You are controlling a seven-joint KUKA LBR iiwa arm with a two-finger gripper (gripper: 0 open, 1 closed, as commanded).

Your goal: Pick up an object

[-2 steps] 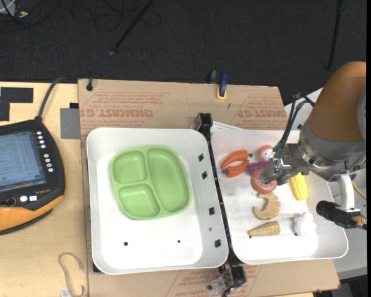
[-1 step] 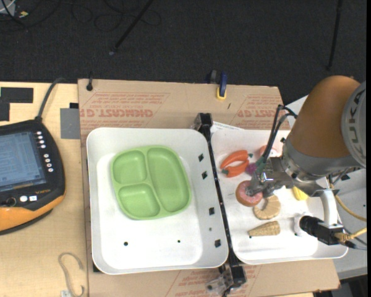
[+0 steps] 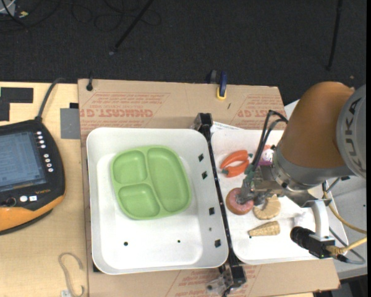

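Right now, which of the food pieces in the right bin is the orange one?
The orange carrot-like piece, lying at the far side of the right bin. The others are a reddish round piece, a tan round cookie and a cone.

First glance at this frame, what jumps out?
The green divided plate in the left bin, bright against the white. Then the arm's orange band looming over the right bin, its gripper down among small items: an orange carrot-like piece, a reddish round piece and a cone.

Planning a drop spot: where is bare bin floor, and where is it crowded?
Free: left bin floor below the green tray, along its near wall. Crowded: right bin, with carrot, red disc, cookie, cone around the gripper.
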